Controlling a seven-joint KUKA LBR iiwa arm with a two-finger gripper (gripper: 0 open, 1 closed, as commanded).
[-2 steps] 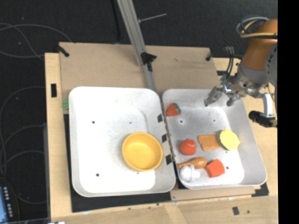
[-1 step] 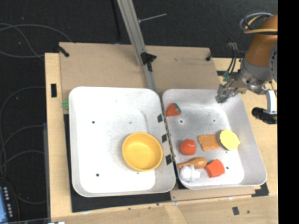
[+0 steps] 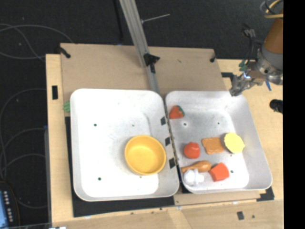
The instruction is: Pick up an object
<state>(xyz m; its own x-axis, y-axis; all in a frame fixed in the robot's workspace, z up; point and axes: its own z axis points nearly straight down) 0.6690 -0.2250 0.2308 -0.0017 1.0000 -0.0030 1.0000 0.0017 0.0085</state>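
tabletop (image 3: 109, 70) is tan board on a black floor w/ loose cables at left. two shallow white bins side by side on it: left bin (image 3: 105, 123) and right bin (image 3: 238, 113), touching along the middle edge. a grey metal rail (image 3: 136, 27) slants down from top centre to the bins' back junction.

left bin holds one yellow bowl (image 3: 145, 155), upright, near its front right.

right bin, big to small approx: yellow round piece (image 3: 234, 143) touching an orange flat block (image 3: 212, 145) on its left; red-orange block (image 3: 219, 172) at front; red round item (image 3: 192, 150) mid-left; orange carrot-like stick (image 3: 196, 166) lying across, just above a white lump (image 3: 193, 177); small red strawberry-like item w/ green top (image 3: 176, 112) at back left.

arm's hand (image 3: 237, 87) is over the right bin's back right corner, nothing seen between its fingers; wide or narrow, cannot tell.

no brands, labels or writing readable anywhere.
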